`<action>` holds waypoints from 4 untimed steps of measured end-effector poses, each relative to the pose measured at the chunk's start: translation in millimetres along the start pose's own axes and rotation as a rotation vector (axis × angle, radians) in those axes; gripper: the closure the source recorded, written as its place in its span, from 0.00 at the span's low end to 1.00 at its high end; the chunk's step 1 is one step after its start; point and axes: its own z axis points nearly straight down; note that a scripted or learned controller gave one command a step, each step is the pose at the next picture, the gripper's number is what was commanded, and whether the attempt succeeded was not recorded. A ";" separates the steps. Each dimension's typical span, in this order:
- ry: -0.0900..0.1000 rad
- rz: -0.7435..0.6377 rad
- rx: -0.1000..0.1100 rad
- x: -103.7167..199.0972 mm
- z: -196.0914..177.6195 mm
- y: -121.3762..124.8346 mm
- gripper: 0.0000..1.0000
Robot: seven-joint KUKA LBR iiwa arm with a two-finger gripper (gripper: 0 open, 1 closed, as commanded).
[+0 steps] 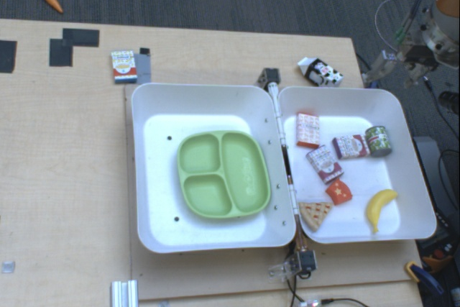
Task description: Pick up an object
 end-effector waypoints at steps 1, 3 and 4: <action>-0.001 0.002 0.001 -35.4 74.7 -61.9 0.00; -0.002 0.004 -0.006 19.6 193.8 -165.2 0.00; -0.003 0.003 -0.013 20.0 182.6 -162.9 1.00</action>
